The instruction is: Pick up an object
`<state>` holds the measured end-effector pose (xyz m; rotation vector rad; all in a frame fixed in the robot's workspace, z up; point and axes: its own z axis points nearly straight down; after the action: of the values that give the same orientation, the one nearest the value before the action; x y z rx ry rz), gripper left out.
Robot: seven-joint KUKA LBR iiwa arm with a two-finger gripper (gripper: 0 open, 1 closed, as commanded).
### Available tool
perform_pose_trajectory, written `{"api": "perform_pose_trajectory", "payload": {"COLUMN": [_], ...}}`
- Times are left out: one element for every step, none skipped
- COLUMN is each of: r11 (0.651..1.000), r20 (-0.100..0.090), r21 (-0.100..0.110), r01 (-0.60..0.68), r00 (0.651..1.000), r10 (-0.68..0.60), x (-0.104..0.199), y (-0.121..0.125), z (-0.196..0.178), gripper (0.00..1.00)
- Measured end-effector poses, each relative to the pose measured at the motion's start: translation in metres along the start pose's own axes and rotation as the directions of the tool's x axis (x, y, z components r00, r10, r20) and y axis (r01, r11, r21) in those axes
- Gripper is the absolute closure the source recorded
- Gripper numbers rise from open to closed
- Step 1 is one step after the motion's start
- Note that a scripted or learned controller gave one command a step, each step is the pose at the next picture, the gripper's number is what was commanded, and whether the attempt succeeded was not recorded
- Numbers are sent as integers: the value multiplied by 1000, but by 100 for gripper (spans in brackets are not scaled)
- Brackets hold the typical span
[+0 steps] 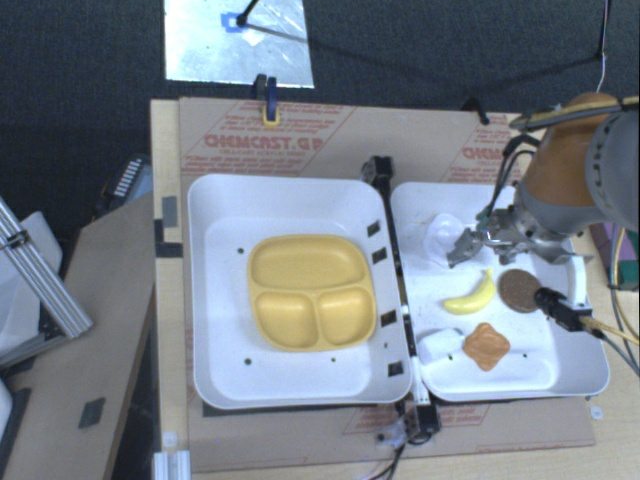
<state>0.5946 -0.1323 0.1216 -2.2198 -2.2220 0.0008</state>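
My gripper [478, 255] hangs over the upper part of the right bin [580, 373], open, with nothing between its fingers. Just below it lies a yellow banana [470, 297]. Right of the banana sits a brown round disc [519, 290], and an orange waffle-like piece [486, 347] rests nearer the front. A clear plastic cup [442, 234] lies to the left of the gripper. A small white object [437, 344] sits by the bin's front left corner.
The left bin [215, 268] holds a yellow three-compartment plate [305, 290]. A black divider [392, 268] runs between the bins. The grey and orange arm [565, 173] comes in from the right over the right bin's far edge.
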Motion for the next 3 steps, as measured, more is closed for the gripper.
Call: {"api": "perform_pose_trajectory", "payload": {"r11": [1000, 1000, 1000], "r20": [0, 2, 1], "r21": [0, -4, -4], "r01": [0, 0, -1], "r00": [1000, 1000, 1000], "r10": [0, 0, 1], "x": [0, 0, -8], "y": [0, 1, -3], "z": [39, 26, -22], "gripper": [0, 100, 100]}}
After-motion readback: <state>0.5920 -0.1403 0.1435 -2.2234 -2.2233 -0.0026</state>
